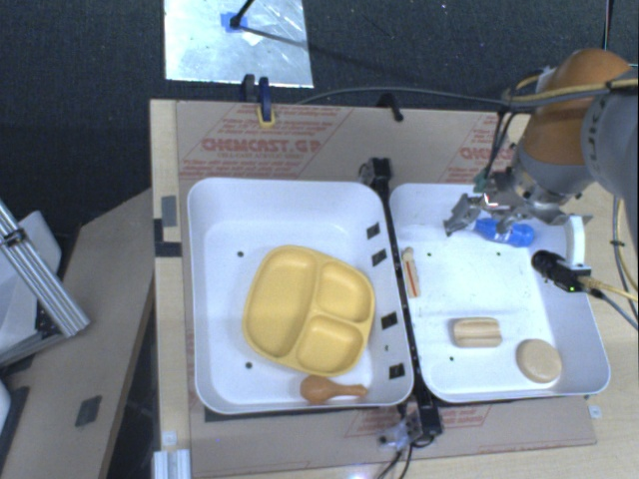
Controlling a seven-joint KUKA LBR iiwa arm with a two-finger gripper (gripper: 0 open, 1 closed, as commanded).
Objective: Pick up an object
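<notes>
Camera view looks down on the bench [210, 133], its brown board printed with red letters. All places below are given from the yellow divided plate [310, 310]. Around it sits the left white bin [215, 267], and just to its right, across a black clipped seam, the right white bin [579, 337]. The grey arm [589, 118], orange-banded, hangs over the far right corner of that bin, well up and right of the plate. Its gripper [479, 208] points down at the bin's back wall; I cannot tell how its tips stand. A blue object [504, 232] lies just beside the gripper, partly under the wrist, not visibly between the tips. Right of the plate rest a tan block [474, 331] and, further right, a round tan piece [539, 359]. Close by its right rim lies a thin orange stick [409, 271]. Touching its near edge is an orange drumstick-shaped toy [329, 389].
</notes>
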